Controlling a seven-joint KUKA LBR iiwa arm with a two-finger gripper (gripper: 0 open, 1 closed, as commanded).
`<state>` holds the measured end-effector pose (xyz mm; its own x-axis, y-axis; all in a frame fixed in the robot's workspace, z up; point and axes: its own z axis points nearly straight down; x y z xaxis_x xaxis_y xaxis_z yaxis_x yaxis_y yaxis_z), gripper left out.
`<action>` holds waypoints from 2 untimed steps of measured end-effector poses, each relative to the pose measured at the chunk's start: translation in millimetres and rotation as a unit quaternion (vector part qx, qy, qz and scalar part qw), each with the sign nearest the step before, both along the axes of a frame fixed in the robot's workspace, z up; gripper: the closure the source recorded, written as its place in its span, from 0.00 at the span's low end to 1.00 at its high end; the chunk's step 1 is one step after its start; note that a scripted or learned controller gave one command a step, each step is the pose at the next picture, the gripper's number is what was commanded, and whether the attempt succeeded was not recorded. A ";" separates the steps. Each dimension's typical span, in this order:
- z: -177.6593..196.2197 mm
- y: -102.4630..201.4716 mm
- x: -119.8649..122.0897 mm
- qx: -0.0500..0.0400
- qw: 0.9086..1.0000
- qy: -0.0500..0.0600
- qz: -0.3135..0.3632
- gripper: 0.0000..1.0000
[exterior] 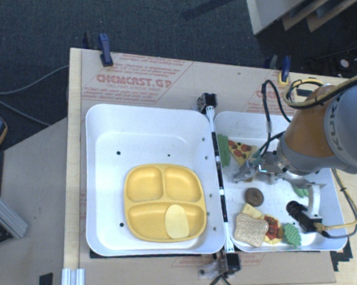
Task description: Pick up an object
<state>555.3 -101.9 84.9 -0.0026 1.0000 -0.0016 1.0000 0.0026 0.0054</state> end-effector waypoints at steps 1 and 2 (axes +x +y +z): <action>-0.7 -0.6 -55.2 0.002 1.000 0.006 -0.003 0.00; 0.6 -0.1 37.6 0.000 1.000 -0.002 0.001 0.00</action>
